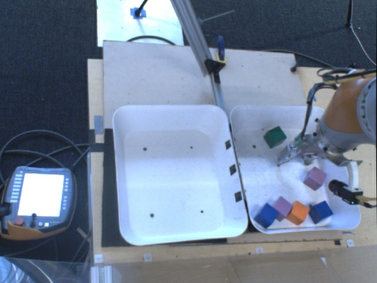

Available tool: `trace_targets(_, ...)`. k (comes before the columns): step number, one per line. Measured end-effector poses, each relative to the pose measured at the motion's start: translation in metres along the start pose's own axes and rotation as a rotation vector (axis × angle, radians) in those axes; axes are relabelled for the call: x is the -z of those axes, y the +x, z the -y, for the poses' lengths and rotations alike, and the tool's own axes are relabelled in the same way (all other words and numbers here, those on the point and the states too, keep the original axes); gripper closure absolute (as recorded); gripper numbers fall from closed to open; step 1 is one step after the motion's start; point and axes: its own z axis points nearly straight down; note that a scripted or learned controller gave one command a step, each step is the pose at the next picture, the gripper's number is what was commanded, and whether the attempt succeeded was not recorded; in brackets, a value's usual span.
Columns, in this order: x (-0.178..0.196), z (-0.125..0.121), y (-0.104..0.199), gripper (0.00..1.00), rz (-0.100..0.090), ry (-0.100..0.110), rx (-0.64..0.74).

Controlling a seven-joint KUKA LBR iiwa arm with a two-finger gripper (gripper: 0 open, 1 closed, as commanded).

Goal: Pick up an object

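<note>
In the right bin (pixel 259 122), a green cube (pixel 274 137) sits toward the back. A light purple cube (pixel 315 177) lies at mid right. Along the front wall stand a blue cube (pixel 266 214), a purple cube (pixel 283 207), an orange cube (pixel 298 212) and another blue cube (pixel 320 211). My gripper (pixel 288 156) hangs low over the bin's middle, just right of and below the green cube and left of the light purple cube. It touches no cube that I can see.
The left bin (pixel 126 158) adjoins the right one. A slanted metal pole (pixel 194 31) crosses the back board. A teach pendant (pixel 38 199) with cables lies on the floor at left. The arm's orange band (pixel 347 108) sits over the right bin's right edge.
</note>
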Motion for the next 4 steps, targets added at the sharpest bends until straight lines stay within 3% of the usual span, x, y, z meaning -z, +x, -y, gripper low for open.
trace_targets(1, 0.013, -0.002, 0.0, 1.0, 0.001, -0.005, 0.002)
trace_targets(3, 0.12, -0.012, 0.002, 1.0, 0.002, -0.008, 0.002)
trace_targets(4, 0.141, -0.013, 0.001, 1.0, 0.001, -0.005, 0.002)
